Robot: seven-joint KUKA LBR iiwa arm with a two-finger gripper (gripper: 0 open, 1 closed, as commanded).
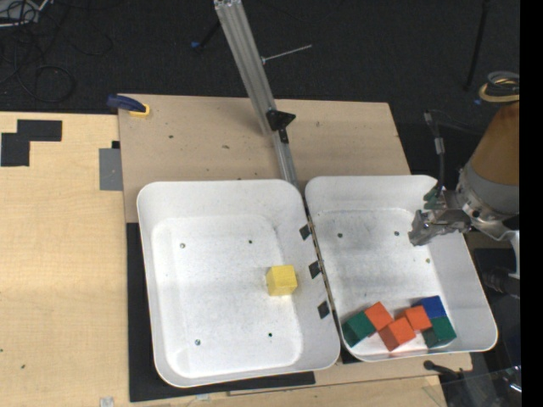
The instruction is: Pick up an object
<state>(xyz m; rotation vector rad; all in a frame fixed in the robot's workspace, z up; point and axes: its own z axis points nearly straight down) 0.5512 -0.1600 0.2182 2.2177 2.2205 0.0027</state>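
Left bin: you have a shallow white plastic bin (170,219) with rounded corners and a speckled floor; most of that floor lies bare around its one item.
Yellow block: a small yellow cube-shaped block (282,281) sits right of the left bin's centre, well apart from every wall.
Right bin: the second shallow white bin (365,195) lies just beside the first, its upper and middle floor open.
Divider: black clips (315,270) run along the seam where the two rims meet.
Block cluster: in the right bin's near corner you see two orange blocks (399,326), two dark green blocks (359,326) and a blue block (432,306) packed together, touching one another and close to the near rim.
Gripper: the grey metal gripper (421,229) hangs over the right bin's right-hand edge, well apart from the cluster. Nothing shows between its fingers; how far apart they stand you cannot tell from this angle.
Arm: the grey arm with an orange band (501,155) enters from the right.
Bench: pale wooden boards (59,244) with a slanted aluminium rail (251,66) behind the bins.
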